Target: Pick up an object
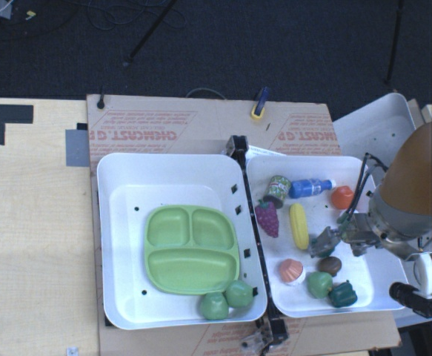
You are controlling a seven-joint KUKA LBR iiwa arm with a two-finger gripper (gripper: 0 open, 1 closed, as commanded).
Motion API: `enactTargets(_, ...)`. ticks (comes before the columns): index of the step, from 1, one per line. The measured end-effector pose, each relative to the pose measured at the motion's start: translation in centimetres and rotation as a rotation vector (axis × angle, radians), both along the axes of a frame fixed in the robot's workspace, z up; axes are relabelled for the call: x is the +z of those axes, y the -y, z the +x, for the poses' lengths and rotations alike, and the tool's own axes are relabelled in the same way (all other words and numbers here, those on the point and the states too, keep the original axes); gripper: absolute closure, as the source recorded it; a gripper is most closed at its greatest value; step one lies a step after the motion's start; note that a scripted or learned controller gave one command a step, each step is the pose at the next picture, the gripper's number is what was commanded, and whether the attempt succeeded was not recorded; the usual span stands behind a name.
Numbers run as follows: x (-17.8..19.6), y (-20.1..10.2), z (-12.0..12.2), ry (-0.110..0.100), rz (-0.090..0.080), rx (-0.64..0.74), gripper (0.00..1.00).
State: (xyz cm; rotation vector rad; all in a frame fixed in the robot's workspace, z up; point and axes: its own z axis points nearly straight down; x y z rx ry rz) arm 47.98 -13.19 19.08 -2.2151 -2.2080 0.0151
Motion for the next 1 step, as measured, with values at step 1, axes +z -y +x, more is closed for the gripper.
enactTargets(1,0.69,0.03,0.31,0.015,-0.003,0.003,0.00)
